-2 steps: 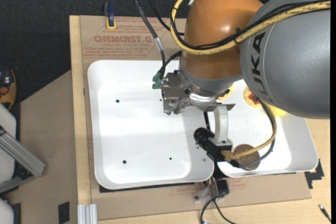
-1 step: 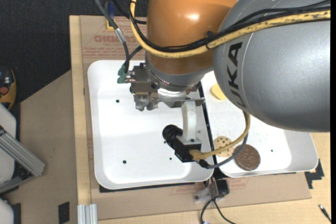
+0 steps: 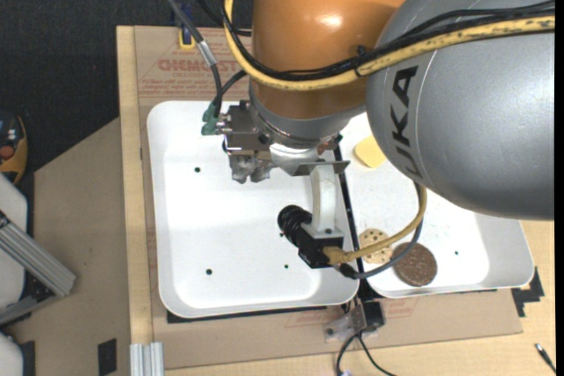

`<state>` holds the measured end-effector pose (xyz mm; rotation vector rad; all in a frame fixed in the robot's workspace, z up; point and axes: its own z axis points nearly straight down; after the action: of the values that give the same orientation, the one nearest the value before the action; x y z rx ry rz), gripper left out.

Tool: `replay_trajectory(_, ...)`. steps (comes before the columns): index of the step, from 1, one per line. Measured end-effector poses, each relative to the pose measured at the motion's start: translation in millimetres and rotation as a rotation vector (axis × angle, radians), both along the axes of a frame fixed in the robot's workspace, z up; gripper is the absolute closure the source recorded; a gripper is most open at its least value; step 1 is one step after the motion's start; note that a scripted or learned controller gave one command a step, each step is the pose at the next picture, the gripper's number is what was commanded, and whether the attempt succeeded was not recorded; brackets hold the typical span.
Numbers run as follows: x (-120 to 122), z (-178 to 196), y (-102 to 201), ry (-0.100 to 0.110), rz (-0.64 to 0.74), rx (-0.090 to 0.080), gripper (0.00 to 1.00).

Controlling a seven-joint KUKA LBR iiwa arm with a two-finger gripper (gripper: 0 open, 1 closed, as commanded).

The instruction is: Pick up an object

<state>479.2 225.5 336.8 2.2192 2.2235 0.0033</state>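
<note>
My gripper (image 3: pixel 247 165) hangs over the upper middle of the left bin (image 3: pixel 198 229), under the large orange and grey wrist that hides much of both bins. I see nothing held in it. In the right bin (image 3: pixel 493 255) a yellow piece (image 3: pixel 369 153) peeks out beside the arm near the divider. A tan perforated disc (image 3: pixel 373 243) and a brown round disc (image 3: pixel 415 265) lie side by side at the right bin's front left corner.
Both bins rest on a cardboard sheet (image 3: pixel 137 189) with dark floor beyond it. The left bin's white floor shows a few small dark specks. A cable runs from the back of the bench to the wrist.
</note>
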Motion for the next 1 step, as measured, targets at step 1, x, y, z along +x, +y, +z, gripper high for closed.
replay_trajectory(1, 0.3, 10.0, 0.4, -0.001, 0.001, 0.000, 1.00)
